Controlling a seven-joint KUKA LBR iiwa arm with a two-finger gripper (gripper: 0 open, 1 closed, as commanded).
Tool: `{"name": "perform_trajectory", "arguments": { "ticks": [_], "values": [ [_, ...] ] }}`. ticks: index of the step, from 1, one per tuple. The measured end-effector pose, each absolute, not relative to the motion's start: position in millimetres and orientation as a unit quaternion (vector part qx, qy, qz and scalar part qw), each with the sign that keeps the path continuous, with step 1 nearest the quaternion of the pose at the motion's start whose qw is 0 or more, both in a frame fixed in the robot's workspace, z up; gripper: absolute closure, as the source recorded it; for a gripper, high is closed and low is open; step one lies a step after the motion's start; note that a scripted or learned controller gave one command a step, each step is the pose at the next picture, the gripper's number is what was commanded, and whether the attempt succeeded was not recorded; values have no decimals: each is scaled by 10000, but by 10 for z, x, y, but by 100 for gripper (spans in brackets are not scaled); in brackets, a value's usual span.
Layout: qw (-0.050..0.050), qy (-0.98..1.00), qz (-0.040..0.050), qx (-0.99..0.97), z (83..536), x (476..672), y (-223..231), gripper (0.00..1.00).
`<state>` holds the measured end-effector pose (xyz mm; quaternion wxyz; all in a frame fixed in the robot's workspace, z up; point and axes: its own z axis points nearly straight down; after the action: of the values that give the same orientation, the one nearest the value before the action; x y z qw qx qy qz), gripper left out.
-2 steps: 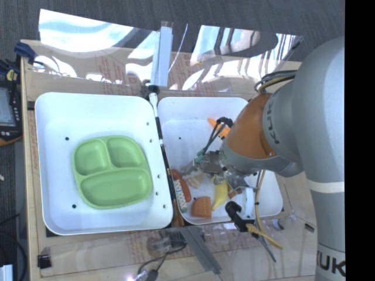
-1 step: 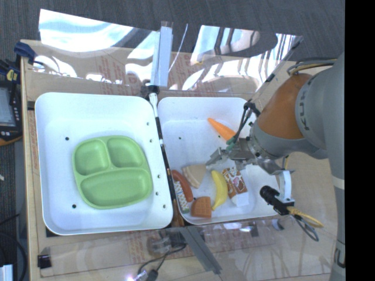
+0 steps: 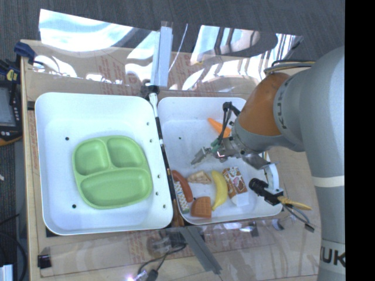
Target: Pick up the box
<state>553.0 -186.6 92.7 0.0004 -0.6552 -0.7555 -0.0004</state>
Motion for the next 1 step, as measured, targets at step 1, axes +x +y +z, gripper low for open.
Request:
{"name": "perform_trajectory", "arguments": {
  "ticks": [1],
  "values": [
    [4,-7744,-3,-6327,1321,5755,-2088,0]
  ]
}}
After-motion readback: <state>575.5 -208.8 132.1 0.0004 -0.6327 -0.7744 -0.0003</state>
